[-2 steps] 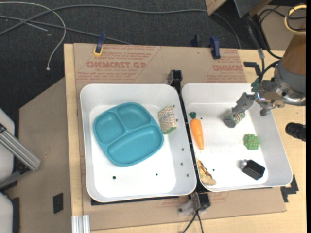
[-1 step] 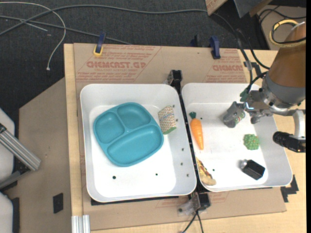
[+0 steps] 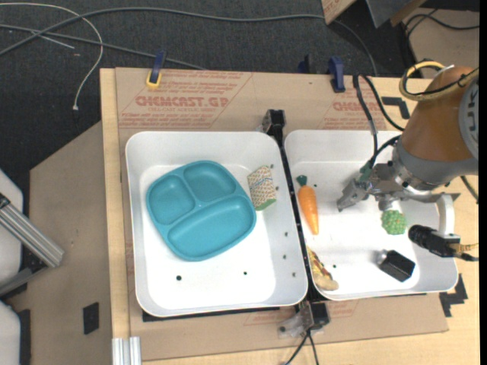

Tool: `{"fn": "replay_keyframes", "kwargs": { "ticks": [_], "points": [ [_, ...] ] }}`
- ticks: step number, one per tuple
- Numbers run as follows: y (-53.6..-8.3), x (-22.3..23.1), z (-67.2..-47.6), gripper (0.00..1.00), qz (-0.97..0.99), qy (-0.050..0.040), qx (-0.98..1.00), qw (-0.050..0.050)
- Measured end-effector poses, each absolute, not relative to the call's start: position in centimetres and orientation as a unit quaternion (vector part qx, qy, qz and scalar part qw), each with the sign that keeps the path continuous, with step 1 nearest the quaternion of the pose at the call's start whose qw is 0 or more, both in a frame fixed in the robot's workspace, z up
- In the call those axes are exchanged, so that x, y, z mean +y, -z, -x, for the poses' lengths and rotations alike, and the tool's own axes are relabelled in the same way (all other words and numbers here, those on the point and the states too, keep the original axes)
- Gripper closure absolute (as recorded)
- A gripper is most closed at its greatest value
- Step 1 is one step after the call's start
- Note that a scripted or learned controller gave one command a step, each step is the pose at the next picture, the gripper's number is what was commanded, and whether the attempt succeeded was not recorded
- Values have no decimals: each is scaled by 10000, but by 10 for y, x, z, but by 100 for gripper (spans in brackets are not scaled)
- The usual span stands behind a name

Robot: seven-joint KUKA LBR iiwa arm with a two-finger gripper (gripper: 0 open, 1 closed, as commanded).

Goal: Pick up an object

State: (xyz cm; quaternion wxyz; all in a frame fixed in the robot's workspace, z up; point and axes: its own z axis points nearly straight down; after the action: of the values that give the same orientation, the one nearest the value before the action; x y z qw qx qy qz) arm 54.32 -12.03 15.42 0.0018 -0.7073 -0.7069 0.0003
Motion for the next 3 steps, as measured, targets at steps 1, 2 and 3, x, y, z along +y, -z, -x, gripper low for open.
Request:
{"fn": "replay_keyframes", "kwargs": {
  "ticks": [1, 2, 3],
  "points": [
    [-108, -121, -534, 0, 7074, -10, -7068, 28],
    [-121, -121, -536, 100, 7077, 6, -7066, 8],
    [-184, -118, -541, 100, 7066, 17, -7076, -24]
  ]
}}
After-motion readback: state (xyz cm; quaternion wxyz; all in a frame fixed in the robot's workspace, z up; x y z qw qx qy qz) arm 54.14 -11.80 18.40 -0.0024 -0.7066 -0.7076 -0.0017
